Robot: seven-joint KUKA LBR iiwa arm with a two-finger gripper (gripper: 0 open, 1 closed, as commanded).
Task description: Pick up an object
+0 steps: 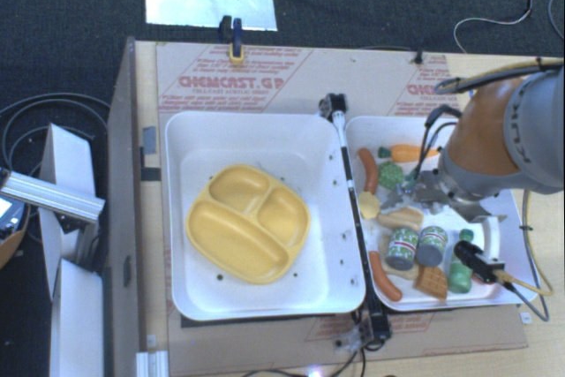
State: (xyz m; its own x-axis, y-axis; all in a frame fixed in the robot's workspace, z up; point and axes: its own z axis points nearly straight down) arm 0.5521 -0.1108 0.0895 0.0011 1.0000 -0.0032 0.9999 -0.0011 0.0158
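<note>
The right bin (pixel 508 296) holds several toy foods. A red sausage (pixel 368 169), a green broccoli (pixel 391 175) and an orange carrot (pixel 404 152) lie at its far left. Nearer the front are a pale yellow piece (pixel 369 206), a tan bun (pixel 403 218), two small cans (pixel 403 247) (pixel 432 245), a second sausage (pixel 385 275), a brown cracker (pixel 432 281) and a green bottle (pixel 459 277). My gripper (pixel 424 192) hangs low over the middle of this bin, just right of the broccoli and above the bun. Nothing is visibly held.
The left bin (pixel 203 132) holds a yellow divided plate (pixel 248 222). A black divider rail (pixel 349 181) runs between the bins. The grey and orange arm (pixel 499 137) covers the right bin's far right part. Cardboard lies under both bins.
</note>
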